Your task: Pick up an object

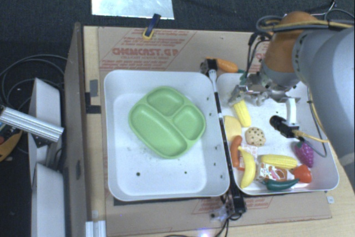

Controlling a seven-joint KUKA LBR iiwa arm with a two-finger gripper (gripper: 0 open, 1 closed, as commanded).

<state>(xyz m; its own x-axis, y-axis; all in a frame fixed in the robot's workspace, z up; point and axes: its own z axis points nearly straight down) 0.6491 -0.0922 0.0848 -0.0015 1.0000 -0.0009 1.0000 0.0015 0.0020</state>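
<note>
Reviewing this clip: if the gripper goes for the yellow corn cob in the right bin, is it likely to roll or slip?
The corn cob looks rounded and elongated, so it would probably roll sideways if nudged. Its glossy, plastic-looking surface suggests a stiff, light toy that could slip from a poor pinch. It lies close to the gripper and a pale yellow piece, so a push may shift that neighbour.

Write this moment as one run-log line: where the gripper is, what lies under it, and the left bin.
gripper: over right bin, upper part | nearest: corn cob | held: nothing seen | left bin: green divided plate
</note>
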